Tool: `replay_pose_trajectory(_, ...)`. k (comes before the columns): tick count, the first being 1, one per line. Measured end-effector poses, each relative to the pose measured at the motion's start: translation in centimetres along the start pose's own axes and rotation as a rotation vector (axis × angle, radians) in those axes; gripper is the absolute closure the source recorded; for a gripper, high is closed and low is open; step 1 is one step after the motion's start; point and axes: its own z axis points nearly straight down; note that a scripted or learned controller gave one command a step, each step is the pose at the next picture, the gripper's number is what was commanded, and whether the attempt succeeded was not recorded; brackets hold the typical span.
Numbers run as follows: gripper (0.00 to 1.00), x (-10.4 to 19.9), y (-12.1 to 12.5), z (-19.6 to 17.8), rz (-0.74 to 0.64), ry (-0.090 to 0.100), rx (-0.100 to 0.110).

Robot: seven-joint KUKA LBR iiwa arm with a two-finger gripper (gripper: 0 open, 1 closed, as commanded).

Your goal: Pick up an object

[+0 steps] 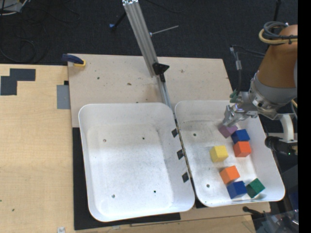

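Note:
Several small blocks lie in the right bin [199,111]: a purple block [227,129], a blue block [240,135], an orange-red block [242,149], a yellow block [219,153], an orange block [229,174], a second blue block [236,189] and a green block [255,187]. My gripper [232,118] hangs from the grey and orange arm at the bin's upper right, directly over the purple block and touching or nearly touching its top edge. Whether the block sits between the fingers is hidden.
The left bin [97,115] lies beside the right one, with black clips along the shared rim [179,147]. A slanted aluminium post [144,38] rises behind the bins. A cable and black fixture [279,142] sit at the right bin's right side.

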Motion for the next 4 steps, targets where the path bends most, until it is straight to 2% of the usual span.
replay_pose_trajectory(4,1.00,18.5,3.8,1.6,0.002,-0.001,0.001)
